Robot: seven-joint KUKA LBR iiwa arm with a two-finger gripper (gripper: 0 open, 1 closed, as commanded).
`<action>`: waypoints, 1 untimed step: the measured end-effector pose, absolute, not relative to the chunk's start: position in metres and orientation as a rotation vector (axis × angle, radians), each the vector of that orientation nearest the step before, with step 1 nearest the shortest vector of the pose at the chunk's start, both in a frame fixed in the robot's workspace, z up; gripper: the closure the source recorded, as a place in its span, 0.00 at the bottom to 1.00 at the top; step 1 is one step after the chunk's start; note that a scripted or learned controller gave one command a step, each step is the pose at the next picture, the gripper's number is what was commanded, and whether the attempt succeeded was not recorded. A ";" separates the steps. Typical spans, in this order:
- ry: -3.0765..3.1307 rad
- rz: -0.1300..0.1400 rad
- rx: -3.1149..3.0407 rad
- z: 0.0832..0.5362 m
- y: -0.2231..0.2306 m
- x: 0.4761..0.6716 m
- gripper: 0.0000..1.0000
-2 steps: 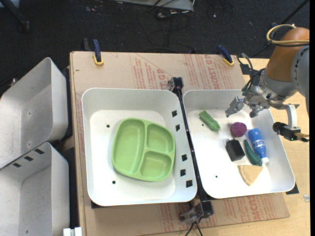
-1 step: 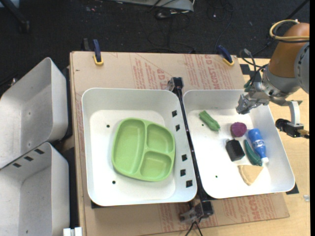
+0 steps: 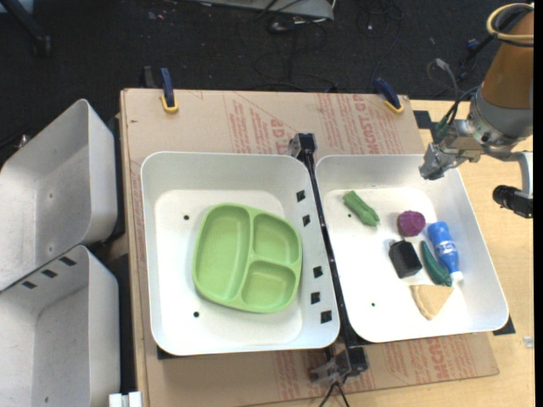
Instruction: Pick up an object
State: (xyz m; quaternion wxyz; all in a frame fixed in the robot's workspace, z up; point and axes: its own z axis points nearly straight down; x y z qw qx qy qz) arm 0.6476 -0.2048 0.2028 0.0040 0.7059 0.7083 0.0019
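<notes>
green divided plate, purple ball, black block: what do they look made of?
Green divided plate: likely moulded plastic, smooth with a soft sheen and even colour. Purple ball: dull and slightly fuzzy looking, maybe foam or fabric; too small to be sure. Black block: matte, no glare, possibly foam or rubber. Both bins look like glossy white plastic.

The gripper [image 3: 431, 166] is hanging over the back corner of the right bin [image 3: 475, 312]. A green pickle [image 3: 361, 208], a purple ball [image 3: 411, 222], a black block [image 3: 405, 258] and a blue bottle [image 3: 442, 244] are lying there. A green plate [image 3: 248, 258] is sitting in the left bin [image 3: 170, 176].
</notes>
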 end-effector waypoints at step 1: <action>2.219 0.005 2.213 0.267 -0.210 0.647 1.00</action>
